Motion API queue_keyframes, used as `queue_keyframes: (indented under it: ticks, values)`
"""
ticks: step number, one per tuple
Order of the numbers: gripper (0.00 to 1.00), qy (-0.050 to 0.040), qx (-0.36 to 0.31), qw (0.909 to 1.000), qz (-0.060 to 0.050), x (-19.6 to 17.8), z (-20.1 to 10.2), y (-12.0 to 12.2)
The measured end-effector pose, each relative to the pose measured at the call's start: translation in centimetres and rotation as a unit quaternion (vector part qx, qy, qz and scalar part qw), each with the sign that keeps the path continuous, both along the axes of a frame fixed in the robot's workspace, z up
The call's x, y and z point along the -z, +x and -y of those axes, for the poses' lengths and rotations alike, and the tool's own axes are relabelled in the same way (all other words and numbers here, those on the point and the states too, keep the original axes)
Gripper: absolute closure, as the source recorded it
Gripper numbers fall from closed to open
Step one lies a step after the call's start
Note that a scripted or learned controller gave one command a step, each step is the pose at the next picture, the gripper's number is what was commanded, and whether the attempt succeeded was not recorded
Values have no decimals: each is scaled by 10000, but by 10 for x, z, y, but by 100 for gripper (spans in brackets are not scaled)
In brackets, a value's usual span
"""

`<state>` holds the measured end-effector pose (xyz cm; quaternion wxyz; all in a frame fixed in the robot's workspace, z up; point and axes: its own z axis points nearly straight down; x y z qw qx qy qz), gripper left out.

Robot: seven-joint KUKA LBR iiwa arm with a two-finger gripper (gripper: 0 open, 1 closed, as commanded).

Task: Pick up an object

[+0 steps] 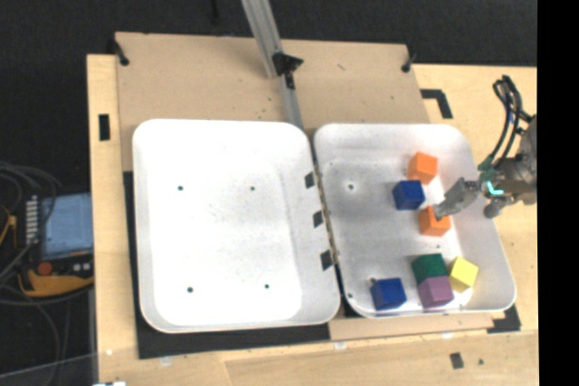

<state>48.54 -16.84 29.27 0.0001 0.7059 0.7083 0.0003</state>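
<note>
The right bin (pixel 362 149) holds several small cubes. An orange cube (pixel 422 165) and a blue cube (pixel 409 194) sit near its back right. A second orange cube (pixel 435 221) lies just below them. Along the front lie a blue cube (pixel 388 293), a purple cube (pixel 436 291), a green cube (pixel 429 267) and a yellow cube (pixel 463 272). My gripper (pixel 473 201) hangs over the bin's right rim, open, with nothing between its fingers. Its left finger (pixel 455 195) points down toward the second orange cube and ends right at that cube's upper edge.
The left bin (pixel 226 221) lies beside the right one, their rims meeting at the middle. A slanted metal pole (pixel 258 9) comes down from the top to the bins' back edge. A blue box (pixel 68 226) and cables sit off the bench at far left.
</note>
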Motion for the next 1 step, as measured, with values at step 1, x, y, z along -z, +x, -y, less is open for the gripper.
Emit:
queue_keyframes:
  ticks: [1]
  values:
    - [0,-5,9,10000,16,-1,0,0]
